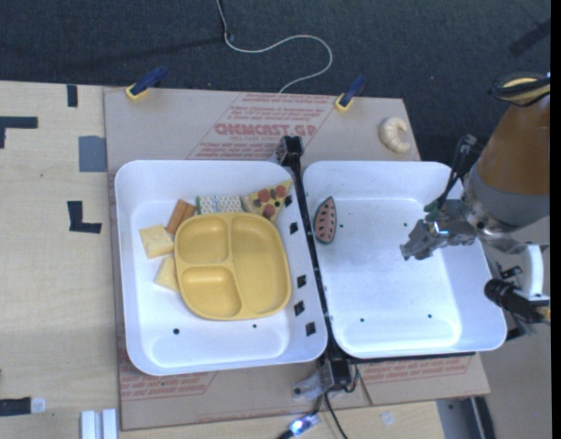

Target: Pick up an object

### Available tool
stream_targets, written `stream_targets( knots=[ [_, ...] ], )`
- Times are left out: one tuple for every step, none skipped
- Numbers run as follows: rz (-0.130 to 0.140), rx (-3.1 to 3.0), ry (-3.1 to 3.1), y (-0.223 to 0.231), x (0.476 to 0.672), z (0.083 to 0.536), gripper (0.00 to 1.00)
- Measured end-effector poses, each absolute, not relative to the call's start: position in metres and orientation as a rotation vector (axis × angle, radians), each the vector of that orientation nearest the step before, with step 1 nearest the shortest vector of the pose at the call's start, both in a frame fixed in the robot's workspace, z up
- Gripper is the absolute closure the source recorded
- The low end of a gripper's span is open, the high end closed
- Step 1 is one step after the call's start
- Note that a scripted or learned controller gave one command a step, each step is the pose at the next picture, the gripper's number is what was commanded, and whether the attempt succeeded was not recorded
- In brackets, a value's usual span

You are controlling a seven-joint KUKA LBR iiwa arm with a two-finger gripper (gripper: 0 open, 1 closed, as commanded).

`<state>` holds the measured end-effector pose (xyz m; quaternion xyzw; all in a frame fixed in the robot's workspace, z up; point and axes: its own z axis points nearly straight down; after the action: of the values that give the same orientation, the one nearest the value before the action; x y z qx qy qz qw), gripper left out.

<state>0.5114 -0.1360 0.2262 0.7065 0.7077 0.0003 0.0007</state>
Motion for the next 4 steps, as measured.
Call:
stream_targets(
  knots=[
    [-0.002, 2.218, 2.229, -0.079, 0.511, 0.221, 1.00],
    [0.000, 2.214, 2.233, -0.015, 0.525, 0.219, 1.00],
    [0.000, 2.214, 2.232, 0.048, 0.537, 0.224, 1.00],
    [-0.002, 2.219, 2.226, 0.062, 0.540, 0.234, 1.00]
  ],
)
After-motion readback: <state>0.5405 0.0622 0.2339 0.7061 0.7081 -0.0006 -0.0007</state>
